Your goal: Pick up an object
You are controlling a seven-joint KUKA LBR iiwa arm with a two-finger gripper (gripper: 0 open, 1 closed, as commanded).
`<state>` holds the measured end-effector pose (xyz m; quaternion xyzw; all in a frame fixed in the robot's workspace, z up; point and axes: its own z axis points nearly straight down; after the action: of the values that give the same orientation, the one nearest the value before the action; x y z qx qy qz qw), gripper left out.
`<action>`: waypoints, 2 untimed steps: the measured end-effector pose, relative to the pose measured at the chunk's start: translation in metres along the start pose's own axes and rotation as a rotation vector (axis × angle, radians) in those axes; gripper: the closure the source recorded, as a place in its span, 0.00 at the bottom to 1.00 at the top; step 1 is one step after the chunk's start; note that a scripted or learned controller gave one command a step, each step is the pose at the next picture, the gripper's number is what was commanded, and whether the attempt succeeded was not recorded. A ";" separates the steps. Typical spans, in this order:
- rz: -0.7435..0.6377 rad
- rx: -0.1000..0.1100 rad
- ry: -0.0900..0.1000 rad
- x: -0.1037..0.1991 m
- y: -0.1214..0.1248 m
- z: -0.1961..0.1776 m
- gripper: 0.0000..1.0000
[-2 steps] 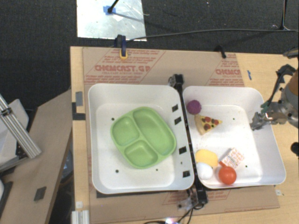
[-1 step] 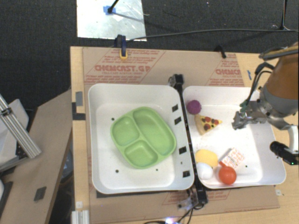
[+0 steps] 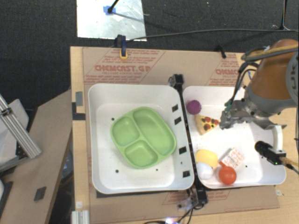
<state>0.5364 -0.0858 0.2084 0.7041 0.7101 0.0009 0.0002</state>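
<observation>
The gripper (image 3: 226,121) hangs just beside the pizza slice (image 3: 206,123); a flat toy may slip out; its opening I cannot tell.

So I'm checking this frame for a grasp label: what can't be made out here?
- Gripper, camera view: small, dark and blurred beside the pizza slice; contact unclear.
- Arm: cut off by the right edge.
- White ball: partly hidden by the bin wall.
- Wrapped packet: print too small to read.
</observation>
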 end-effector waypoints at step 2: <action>-0.002 -0.001 0.001 0.110 0.010 -0.011 1.00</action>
<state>0.5459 0.0240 0.2199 0.7035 0.7107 0.0015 0.0001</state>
